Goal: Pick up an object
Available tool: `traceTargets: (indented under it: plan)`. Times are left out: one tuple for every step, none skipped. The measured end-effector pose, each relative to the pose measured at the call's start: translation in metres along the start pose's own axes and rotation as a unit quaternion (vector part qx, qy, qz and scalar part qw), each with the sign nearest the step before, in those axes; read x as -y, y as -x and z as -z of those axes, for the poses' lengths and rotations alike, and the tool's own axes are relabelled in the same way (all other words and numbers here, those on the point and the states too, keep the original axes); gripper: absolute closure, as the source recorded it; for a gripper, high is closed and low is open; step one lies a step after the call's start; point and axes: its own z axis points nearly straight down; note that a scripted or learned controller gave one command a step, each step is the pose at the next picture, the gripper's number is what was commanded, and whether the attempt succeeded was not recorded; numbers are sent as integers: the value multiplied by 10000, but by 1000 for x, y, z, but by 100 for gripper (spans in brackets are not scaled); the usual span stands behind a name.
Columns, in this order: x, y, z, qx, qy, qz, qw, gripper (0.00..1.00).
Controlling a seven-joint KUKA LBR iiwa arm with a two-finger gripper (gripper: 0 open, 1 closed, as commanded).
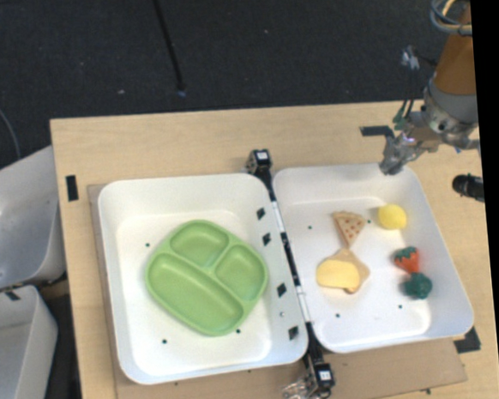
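Overhead, the gripper (392, 162) hangs at the right bin's (317, 189) far rim.

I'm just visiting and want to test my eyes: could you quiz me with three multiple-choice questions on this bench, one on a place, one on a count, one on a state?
1. Where does the green plate lie?
A. left bin
B. right bin
C. bare bench

2. How many compartments has the plate?
A. one
B. three
C. five

3. Where is the gripper?
A. pressed on the plate
B. over the right bin's far edge, apart from the food toys
C. outside both bins, on the bench's left

Answers: A, it fills the left bin; B, three hollows show; B, the toys lie nearer the camera.
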Motion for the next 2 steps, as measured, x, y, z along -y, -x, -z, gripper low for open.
traceTargets:
  plan:
    - [9,-43,12,-10,-12,8,10000,100]
    - [19,-94,8,-12,-23,8,10000,100]
